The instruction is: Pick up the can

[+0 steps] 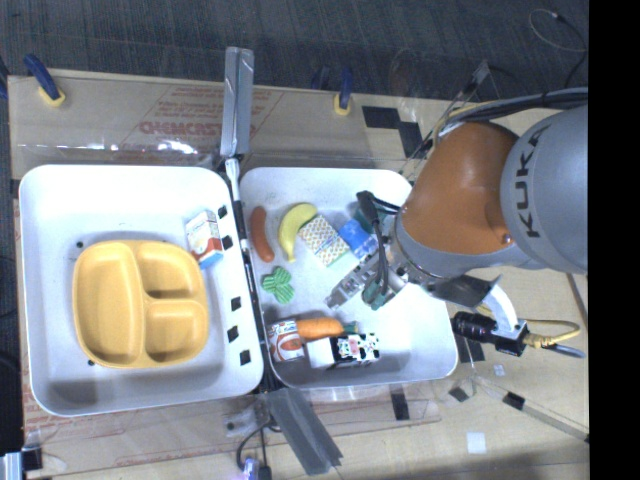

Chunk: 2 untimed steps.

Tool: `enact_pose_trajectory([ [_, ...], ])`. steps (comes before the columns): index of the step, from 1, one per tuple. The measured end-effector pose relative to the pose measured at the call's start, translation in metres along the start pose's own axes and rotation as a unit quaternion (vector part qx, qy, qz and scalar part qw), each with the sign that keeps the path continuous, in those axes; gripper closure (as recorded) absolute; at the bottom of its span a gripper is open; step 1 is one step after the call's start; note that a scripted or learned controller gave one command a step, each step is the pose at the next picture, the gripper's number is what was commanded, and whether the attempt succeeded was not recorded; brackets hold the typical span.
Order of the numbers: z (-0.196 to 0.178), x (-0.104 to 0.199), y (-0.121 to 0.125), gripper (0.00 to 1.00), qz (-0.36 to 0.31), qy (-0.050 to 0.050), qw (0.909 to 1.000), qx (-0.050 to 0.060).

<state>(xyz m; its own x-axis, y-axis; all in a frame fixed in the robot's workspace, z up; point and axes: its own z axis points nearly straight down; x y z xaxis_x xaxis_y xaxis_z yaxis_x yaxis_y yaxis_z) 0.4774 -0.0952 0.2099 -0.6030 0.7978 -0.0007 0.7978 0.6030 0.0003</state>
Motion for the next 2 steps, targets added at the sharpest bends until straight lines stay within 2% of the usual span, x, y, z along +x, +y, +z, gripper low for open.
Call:
enact_pose_trajectory([
  [1, 0.018, 0.029, 0.022, 1.0, -0.036, 0.001, 0.9994, 0.0],
  [2, 0.043, -0.006, -0.006, 1.0, -0.117, 0.003, 0.9931, 0.001],
])
